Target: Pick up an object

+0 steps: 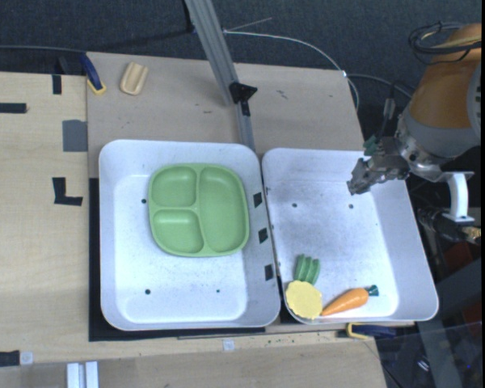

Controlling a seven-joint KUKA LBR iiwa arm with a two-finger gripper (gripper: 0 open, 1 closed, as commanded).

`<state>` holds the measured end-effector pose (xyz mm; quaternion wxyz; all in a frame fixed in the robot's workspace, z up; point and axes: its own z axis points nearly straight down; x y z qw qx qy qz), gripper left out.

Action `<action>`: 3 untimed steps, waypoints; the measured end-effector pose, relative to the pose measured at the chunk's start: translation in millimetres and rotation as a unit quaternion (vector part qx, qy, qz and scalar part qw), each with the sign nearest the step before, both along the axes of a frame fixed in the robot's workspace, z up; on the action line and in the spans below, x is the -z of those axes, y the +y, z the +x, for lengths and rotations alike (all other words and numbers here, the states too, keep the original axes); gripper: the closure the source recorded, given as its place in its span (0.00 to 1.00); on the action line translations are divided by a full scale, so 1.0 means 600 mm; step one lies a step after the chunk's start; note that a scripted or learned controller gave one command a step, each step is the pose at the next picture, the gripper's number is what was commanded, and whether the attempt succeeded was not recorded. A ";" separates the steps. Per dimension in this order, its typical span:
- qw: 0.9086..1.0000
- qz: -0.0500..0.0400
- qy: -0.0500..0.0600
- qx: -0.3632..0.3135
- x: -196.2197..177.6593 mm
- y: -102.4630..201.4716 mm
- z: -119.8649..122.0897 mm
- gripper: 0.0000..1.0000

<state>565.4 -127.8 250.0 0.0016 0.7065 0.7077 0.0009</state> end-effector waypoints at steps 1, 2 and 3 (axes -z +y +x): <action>1.000 0.001 0.002 -0.003 -0.007 0.097 0.006 1.00; 1.000 0.001 0.003 -0.002 0.022 0.180 0.009 1.00; 1.000 0.001 0.004 -0.002 0.039 0.267 -0.009 1.00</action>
